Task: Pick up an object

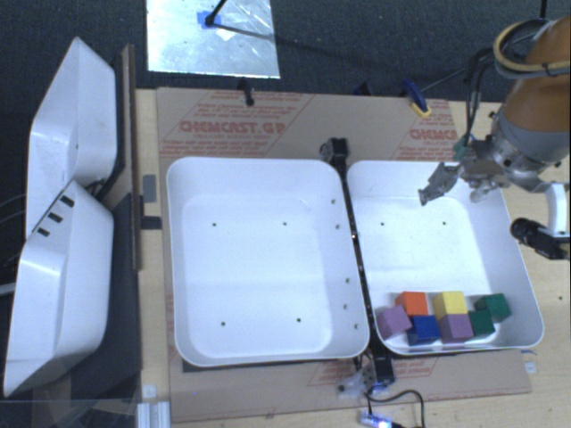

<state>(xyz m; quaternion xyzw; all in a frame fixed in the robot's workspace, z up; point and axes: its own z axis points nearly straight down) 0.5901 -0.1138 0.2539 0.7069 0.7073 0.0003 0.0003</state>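
Blocks, heaped along the right bin's [384, 205] 6 o'clock wall: orange block [412, 302] at the 12 o'clock edge of the heap, yellow block [451, 303] touching it at 3 o'clock, dark green block [493, 307] further toward 3 o'clock. Blue block [425, 329] just at 6 o'clock of the orange one. Purple block [393, 319] at the heap's 9 o'clock end, touching the blue. Second purple block [457, 326] under the yellow, with a green block [481, 323] pressed against it at 3 o'clock. All resting on the bin floor, none lifted.

Gripper [457, 184] up near the right bin's 1 o'clock corner, well apart from the heap, hanging over bare white floor. Fingers spread apart, one toward 9 o'clock and one toward 3 o'clock, nothing between them. Arm [533, 105] entering from 3 o'clock, orange band above the wrist.

Left bin [259, 257] at 9 o'clock of the right one, sides touching along a dark seam. Cardboard sheet [232, 125] under both bins. Shiny foil square [212, 23] at 12 o'clock on the dark floor beyond the bench. White moulded covers [62, 230] at 9 o'clock of the bench.
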